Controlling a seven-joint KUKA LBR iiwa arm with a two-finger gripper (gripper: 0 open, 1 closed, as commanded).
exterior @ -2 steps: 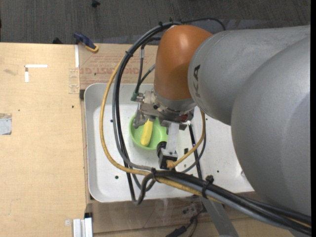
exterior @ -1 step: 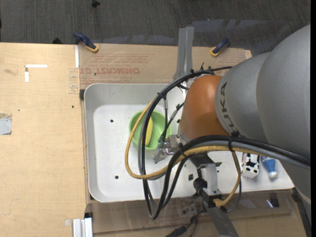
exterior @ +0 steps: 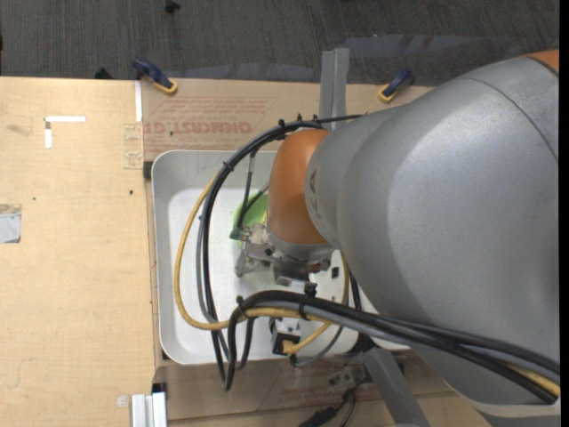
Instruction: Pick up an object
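Grey arm (exterior: 444, 203) looms over white bin (exterior: 173, 238) | green object (exterior: 253, 210), seemingly leafy, partly hidden | jaws' state: cannot tell

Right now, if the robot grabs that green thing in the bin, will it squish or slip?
Hard to say. The green thing is mostly hidden under the arm. Its bright, smooth-looking surface hints at light plastic, possibly slippery. Lying in the white bin, it probably would slide if pushed.
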